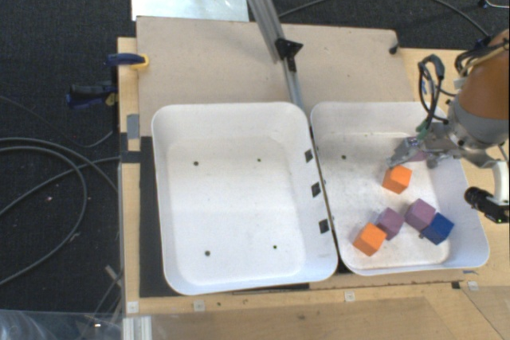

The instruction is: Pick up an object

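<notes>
Several small cubes lie in the right bin [355, 175]. An orange cube [397, 178] sits near the bin's middle. Further forward are a second orange cube [369, 238], two purple cubes [390, 221] [420, 212] and a blue cube [437, 228], all close together. My gripper [411, 153] hangs low over the right bin, just above and behind the first orange cube and reaching in from the right. I see nothing held in it.
The left bin [231, 195] stands beside the right one, with black clips [315, 189] along the shared rim. A slanted metal pole [263, 4] runs from the top down to the bins' back edge. Clamps [119, 61] sit at the bench's left corner.
</notes>
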### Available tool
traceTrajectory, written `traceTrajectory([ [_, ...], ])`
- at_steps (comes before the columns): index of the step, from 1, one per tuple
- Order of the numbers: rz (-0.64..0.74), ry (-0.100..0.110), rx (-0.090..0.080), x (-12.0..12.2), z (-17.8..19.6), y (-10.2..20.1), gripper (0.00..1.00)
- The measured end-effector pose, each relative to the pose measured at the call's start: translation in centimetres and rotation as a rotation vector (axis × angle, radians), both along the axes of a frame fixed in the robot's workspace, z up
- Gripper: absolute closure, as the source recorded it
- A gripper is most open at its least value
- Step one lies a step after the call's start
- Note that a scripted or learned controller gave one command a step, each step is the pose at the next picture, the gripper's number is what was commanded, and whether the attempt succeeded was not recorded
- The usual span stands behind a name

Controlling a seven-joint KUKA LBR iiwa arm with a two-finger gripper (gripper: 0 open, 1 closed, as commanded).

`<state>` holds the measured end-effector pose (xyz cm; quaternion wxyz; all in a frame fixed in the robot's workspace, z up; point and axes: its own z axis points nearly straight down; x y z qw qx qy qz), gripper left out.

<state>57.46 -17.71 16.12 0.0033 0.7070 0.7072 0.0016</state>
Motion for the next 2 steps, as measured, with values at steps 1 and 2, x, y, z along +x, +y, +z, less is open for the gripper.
traceTrajectory([
  [1,0.0,0.009,0.003,-0.1,-7.4,-0.7,0.0],
  [2,0.002,0.002,0.001,0.1,-6.0,-0.8,1.0],
])
